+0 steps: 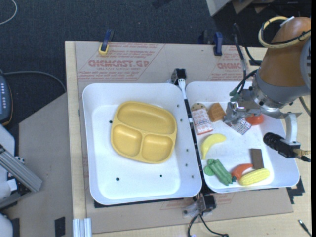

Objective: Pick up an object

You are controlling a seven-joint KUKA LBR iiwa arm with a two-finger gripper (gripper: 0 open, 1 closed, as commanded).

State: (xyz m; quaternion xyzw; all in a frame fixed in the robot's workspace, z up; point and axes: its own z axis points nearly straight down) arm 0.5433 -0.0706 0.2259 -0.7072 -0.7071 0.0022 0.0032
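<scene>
Reaching in from the right, the arm (284, 58) hangs over the right bin (291, 174), its gripper (239, 113) low above the bin's upper middle, beside a brown biscuit-like piece (217, 112) and just over a small silvery packet (242, 127); whether anything sits between its parts cannot be told from this slant. A red item (255, 119) peeks out from under the wrist. Further left lie a round cookie (198, 106) and a white-and-red packet (201, 121), near the divider. Below them rests a banana (212, 143), then a green vegetable (218, 171), a corn cob (254, 177) touching an orange piece (241, 169), and a brown bar (256, 157) just above the cob. In the left bin (98, 132) sits a yellow tray (143, 131) with three compartments.
</scene>
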